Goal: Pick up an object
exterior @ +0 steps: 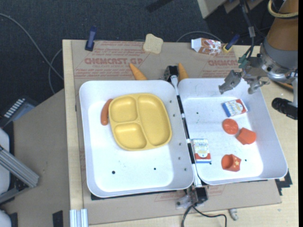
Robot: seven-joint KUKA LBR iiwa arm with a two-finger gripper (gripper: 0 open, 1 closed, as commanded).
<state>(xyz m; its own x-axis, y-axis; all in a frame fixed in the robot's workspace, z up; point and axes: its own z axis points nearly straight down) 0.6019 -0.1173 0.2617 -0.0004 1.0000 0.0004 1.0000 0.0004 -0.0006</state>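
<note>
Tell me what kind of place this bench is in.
Probably a robotics lab: a robot arm reaches over two white bins holding toy food and a yellow divided plate, on a cardboard-covered bench with loose cables nearby.

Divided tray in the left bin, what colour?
Yellow. The divided tray shows plainly in the camera view.

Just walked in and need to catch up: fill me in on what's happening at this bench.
A robot arm reaches in from the right, its gripper over the back of the right bin with nothing between its fingers. That bin holds a blue carton, three red pieces and a small box by the left wall. The left bin holds a yellow tray with a sausage beside it. Nothing has been picked up yet.
</note>
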